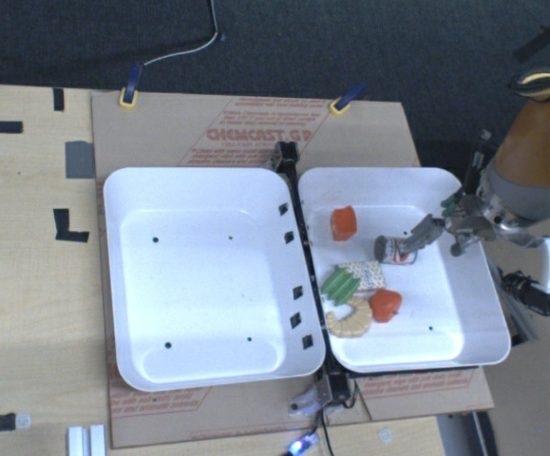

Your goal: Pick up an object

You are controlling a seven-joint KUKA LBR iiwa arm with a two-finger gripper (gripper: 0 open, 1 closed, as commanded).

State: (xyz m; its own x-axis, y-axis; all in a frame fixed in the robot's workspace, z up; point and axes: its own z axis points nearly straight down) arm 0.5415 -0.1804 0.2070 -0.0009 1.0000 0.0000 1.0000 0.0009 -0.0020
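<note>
Over on the left sits the left bin (199,274), a shallow white tray touching the right bin (445,345) along a black clipped seam. Right bin, from the seam outward: green item (339,283) and patterned block (368,275) touching, tan ring (350,321) just below them, orange block (344,222) nearer the far wall, red piece (385,304) beside the ring. Further right, gripper (393,250) hangs low in the bin, fingers closed around a small red-and-white object (405,254), which lies between the tips. Grey arm (526,174) enters from the right.
</note>
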